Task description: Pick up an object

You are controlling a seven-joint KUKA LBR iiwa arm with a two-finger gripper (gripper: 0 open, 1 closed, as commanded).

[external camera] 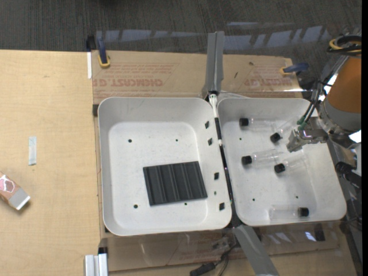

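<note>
Overhead, arm (345, 91) angled over right bin (322, 211) (fingers' (300, 138) state unclear), near clear tubes (270, 157).

Looks like a robotics lab: white bins (109, 154) clamped onto cardboard (149, 79) on a plywood tabletop (46, 114), grey carpet (172, 10) behind.

I see two bins (115, 154) of smooth, glossy white plastic. A matt black ribbed pad (174, 183) lies in the left one. Clear plastic tubes (267, 157) with black caps lie in the right. My bench (46, 96) looks like pale matt wood.
</note>
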